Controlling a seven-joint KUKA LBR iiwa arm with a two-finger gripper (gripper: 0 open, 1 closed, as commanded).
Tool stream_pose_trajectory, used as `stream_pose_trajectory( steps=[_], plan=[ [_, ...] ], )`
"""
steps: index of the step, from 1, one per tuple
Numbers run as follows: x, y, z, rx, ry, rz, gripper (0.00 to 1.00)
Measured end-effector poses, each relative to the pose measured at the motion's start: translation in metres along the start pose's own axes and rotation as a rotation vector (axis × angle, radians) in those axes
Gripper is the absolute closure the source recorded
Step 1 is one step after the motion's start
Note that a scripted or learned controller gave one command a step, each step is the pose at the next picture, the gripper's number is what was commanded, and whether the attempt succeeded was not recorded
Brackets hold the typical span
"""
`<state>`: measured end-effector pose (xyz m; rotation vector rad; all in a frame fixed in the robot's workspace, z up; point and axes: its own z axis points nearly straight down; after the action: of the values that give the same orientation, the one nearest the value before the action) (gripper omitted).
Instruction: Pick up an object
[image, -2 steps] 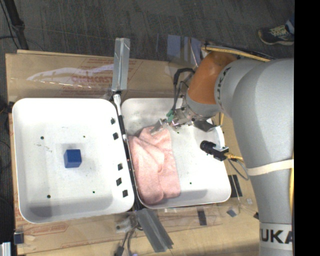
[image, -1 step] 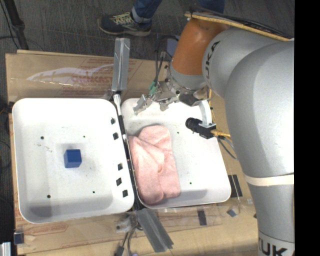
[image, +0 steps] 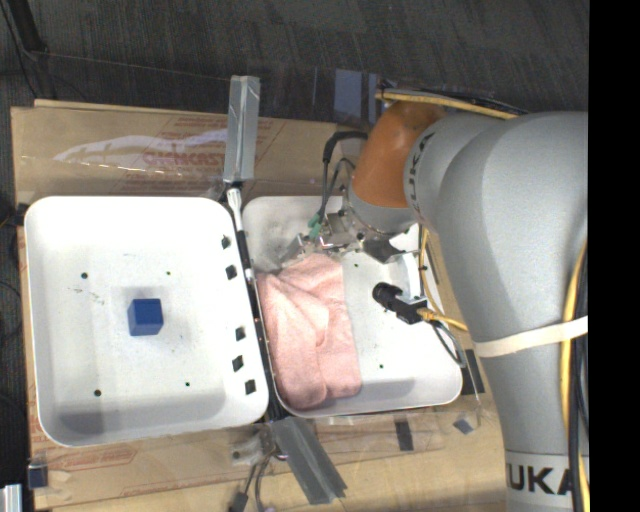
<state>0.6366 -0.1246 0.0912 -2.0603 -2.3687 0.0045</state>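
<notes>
The arm reaches in from three o'clock and bends down over the right bin (image: 420, 385), setting its hand (image: 325, 235) low at the bin's twelve o'clock end, right at the top edge of the pink towel (image: 310, 330). That placement looks aimed at the cloth's nearest edge, the easiest part to pinch. Whether the hand is spread or closed, or has hold of anything, I cannot tell; its own wrist and cabling hide it.

The towel is soft, nubbly terry, folded into a long loose pad lying along the bin's nine o'clock wall. It would likely sag and unfold when lifted.

In the left bin (image: 60, 230), a small blue cube (image: 146, 316) sits alone near centre: rigid, matte, sharp-edged. Both bins are smooth white plastic on a cardboard-covered tabletop (image: 120, 145).
</notes>
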Motion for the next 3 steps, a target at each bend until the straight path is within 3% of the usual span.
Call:
stream_pose_trajectory(
  steps=[1,2,3],
  plan=[
    [-0.022,-0.054,-0.001,-0.001,0.001,-0.053,0.0],
    [-0.036,-0.084,-0.001,-0.002,0.001,-0.155,0.0],
    [-0.036,-0.083,-0.011,-0.003,0.0,-0.159,1.0]
  ],
)
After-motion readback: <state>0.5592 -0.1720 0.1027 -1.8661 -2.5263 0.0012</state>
